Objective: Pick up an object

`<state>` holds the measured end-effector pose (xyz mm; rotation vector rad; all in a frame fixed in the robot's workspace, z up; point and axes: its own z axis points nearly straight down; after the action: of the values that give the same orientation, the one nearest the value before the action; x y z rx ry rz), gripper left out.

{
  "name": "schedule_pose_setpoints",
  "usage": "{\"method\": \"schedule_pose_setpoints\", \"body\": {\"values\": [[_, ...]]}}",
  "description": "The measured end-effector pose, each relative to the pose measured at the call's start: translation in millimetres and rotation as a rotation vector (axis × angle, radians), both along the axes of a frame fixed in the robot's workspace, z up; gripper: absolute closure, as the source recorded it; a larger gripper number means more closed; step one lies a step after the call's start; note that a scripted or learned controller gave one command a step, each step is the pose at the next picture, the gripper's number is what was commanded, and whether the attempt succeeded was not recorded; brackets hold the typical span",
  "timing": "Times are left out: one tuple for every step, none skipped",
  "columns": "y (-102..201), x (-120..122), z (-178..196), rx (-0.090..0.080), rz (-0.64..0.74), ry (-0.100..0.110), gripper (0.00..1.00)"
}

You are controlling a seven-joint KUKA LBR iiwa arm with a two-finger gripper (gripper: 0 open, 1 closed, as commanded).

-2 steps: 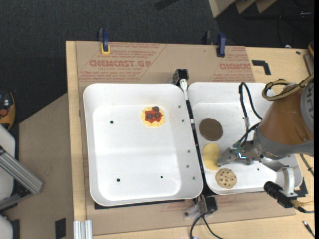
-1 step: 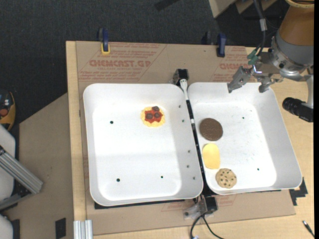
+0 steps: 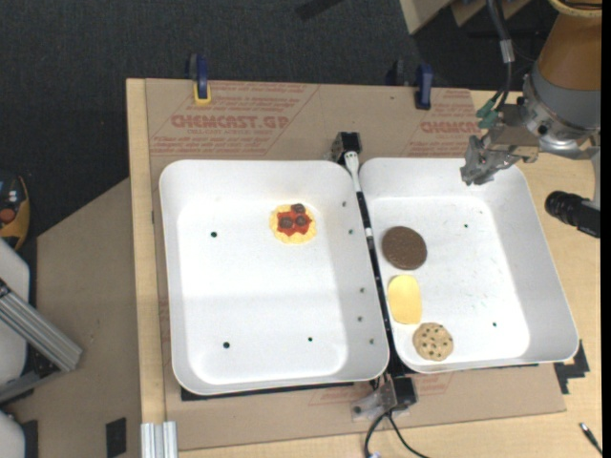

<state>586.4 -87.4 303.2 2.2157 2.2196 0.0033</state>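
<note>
Gripper (image 3: 480, 168) up at the far right corner of the right bin (image 3: 506, 256), hanging over the rim there, and from this angle I can't tell how it's set. Nothing is visible in its grasp. Above it sits the grey wrist, then the orange band of the arm (image 3: 573, 46), coming in from the right.

Down in that right bin, three pieces line up along the left wall, well apart from the gripper: a dark brown round cookie (image 3: 404, 247) farthest back, a pale yellow oblong piece (image 3: 405, 299) just in front of it, and a chocolate chip cookie (image 3: 432, 341) nearest the front edge.

Over in the left bin (image 3: 220, 284), a small round yellow tart with red and dark toppings (image 3: 294, 223) lies alone toward the back. Both bins rest on a brown board (image 3: 239, 117), with two blue clamps (image 3: 200, 68) at the board's far edge.
</note>
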Motion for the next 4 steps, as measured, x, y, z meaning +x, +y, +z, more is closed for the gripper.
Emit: {"method": "schedule_pose_setpoints", "body": {"values": [[49.3,49.0,-108.2,0.005,0.004,0.012,1.00],[63.5,82.8,-21.5,0.002,0.002,-0.008,1.00],[58.8,81.2,137.1,0.000,0.000,-0.017,1.00],[102.9,78.3,-1.1,0.004,0.002,0.019,1.00]]}}
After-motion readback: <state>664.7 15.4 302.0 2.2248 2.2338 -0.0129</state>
